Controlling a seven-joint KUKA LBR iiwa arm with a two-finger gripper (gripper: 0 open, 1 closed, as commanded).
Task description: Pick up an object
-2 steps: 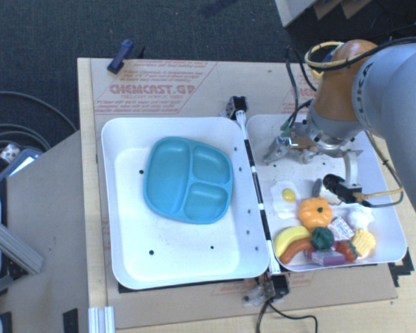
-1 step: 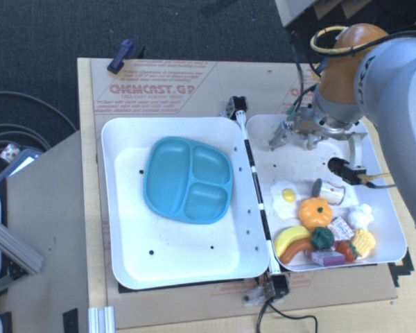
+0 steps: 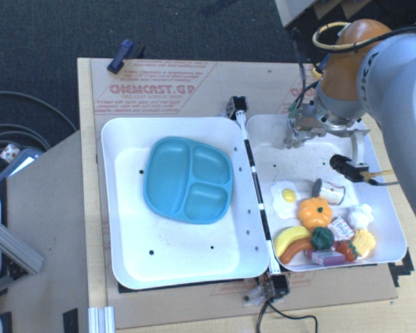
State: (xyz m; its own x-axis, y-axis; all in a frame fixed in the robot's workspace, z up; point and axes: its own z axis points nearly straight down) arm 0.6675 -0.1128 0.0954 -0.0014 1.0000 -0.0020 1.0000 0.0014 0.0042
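Claw (image 3: 299,132) low over upper part of right bin (image 3: 388,217), upper right of frame; grip state cannot be told (blurred). Toy food clustered lower right in same bin, apart from claw: fried egg (image 3: 286,195), orange pumpkin (image 3: 315,213), banana (image 3: 291,240), corn (image 3: 364,242). Left bin (image 3: 121,207) holds blue divided plate (image 3: 188,180).
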